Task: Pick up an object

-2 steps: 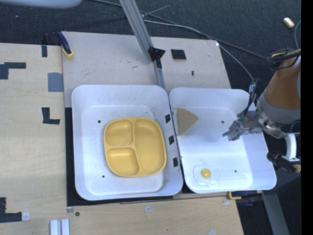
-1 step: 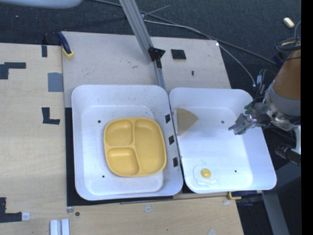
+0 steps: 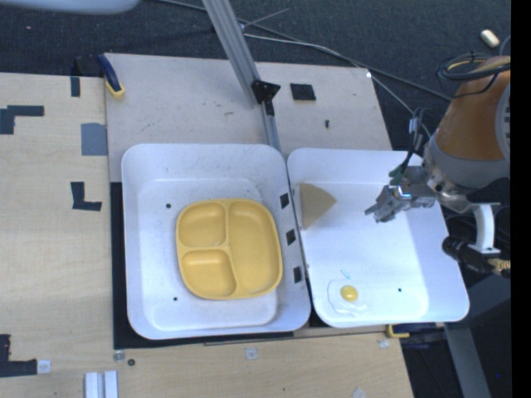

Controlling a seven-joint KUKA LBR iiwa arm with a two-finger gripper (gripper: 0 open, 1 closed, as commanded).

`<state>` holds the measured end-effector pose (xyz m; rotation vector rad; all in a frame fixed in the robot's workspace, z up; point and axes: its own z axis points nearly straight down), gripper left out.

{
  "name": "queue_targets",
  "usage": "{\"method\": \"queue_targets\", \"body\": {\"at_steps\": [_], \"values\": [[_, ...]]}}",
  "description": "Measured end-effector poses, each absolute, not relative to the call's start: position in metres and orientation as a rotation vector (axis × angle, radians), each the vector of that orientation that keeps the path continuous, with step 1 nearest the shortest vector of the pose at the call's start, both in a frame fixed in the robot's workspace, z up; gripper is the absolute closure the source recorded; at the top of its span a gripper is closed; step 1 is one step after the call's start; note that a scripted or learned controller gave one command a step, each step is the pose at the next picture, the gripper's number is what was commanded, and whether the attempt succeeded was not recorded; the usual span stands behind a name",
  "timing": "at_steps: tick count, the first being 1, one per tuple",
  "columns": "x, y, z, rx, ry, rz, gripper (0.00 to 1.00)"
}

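Hand over right bin — open floor, egg near edge

Two bins sit side by side on a bench. The left bin holds a divided plate near its centre. In the right bin, a wedge-shaped piece lies at about ten o'clock, close against the wall shared with the left bin. A fried egg toy lies at about seven o'clock, near the front wall. The gripper hangs over the right bin at about two o'clock, well apart from both items, with the arm reaching in from three o'clock.
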<state>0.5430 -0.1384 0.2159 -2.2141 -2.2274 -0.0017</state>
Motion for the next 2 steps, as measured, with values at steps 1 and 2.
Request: {"method": "queue_targets", "body": {"at_steps": [1, 2], "values": [[0.559, -0.085, 0.227, -2.213, -2.228, -0.001, 1.00], [0.574, -0.036, 0.215, -2.216, -2.225, 0.003, 1.00]]}}
